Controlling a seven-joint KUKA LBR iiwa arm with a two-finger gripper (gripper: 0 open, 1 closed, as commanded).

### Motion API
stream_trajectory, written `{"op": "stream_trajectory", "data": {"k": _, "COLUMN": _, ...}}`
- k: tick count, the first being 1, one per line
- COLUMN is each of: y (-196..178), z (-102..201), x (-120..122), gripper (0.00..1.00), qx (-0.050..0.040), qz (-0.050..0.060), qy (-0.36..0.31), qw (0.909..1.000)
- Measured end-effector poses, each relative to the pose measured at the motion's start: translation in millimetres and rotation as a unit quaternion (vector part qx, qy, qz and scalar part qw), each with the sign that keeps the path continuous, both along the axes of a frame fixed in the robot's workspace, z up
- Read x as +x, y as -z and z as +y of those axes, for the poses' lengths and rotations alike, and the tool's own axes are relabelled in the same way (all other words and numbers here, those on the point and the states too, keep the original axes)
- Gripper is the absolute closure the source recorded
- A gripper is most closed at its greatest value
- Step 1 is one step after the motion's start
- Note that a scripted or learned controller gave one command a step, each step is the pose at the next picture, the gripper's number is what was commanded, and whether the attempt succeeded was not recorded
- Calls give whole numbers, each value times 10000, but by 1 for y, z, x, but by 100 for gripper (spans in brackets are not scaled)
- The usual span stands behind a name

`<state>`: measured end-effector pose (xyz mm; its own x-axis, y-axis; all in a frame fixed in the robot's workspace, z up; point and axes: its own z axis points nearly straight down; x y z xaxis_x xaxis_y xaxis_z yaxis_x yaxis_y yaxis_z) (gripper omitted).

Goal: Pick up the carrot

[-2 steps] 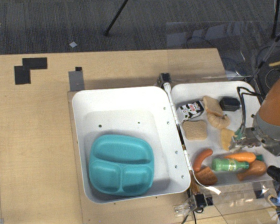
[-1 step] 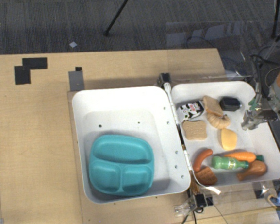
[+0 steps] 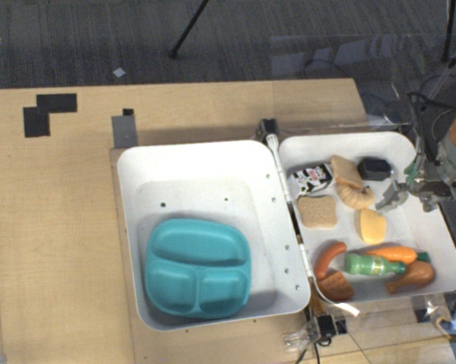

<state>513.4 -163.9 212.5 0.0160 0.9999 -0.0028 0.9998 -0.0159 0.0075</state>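
Observation:
The carrot is orange with a green stub at its right end. It lies flat near the front of the right bin, just behind a green bottle that touches it. My gripper hovers at the right bin's right side, above and behind the carrot and just right of a yellow cheese wedge. Nothing is visibly held in it.
The right bin also holds a bread slice, a croissant, a black-and-white carton, a black block, a red sausage and a brown piece. A teal divided plate lies in the left bin.

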Motion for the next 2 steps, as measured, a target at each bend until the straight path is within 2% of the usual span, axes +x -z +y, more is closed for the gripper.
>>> {"op": "stream_trajectory", "data": {"k": 1, "y": 116, "z": -37, "x": -21, "gripper": 0, "qx": -7, "qz": 0, "qy": -1288, "qw": 9917}}
{"op": "stream_trajectory", "data": {"k": 2, "y": 124, "z": 19, "x": -22, "gripper": 0, "qx": -15, "qz": -27, "qy": -1123, "qw": 9937}}
